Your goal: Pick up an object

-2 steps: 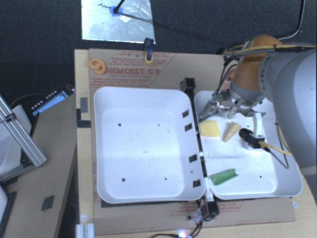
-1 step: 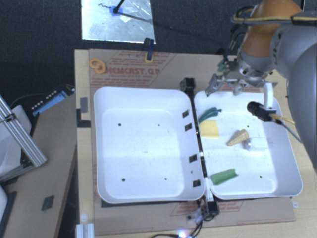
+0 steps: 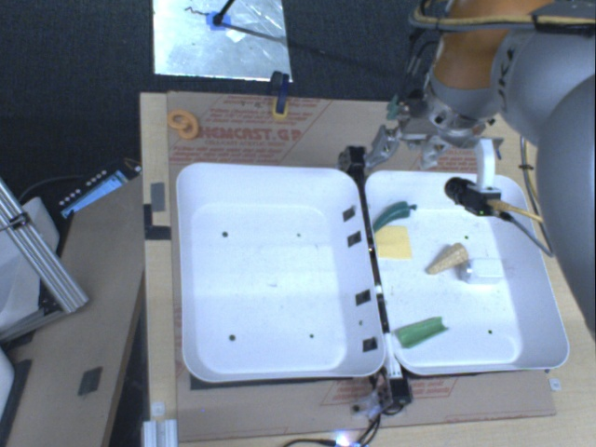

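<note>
- I see the gripper (image 3: 405, 147) hanging above the far rim of the right bin (image 3: 531, 296), by the corner nearest the divider between the bins.
- Fingers look spread apart, nothing between them.
- Landmark: yellow square piece (image 3: 393, 242), flat on the right bin floor close to the divider.
- Dark green pepper-like piece (image 3: 392, 213) lies just beyond the yellow square, nearest of all to the gripper, but apart from it.
- Tan cone-shaped piece (image 3: 448, 258) is to the right of the yellow square, near a small clear item (image 3: 484, 270) I can't identify.
- Bright green pod (image 3: 420, 330) lies well nearer the camera than the yellow square.
- Left bin (image 3: 270, 277) sits across the divider from the yellow square.
</note>
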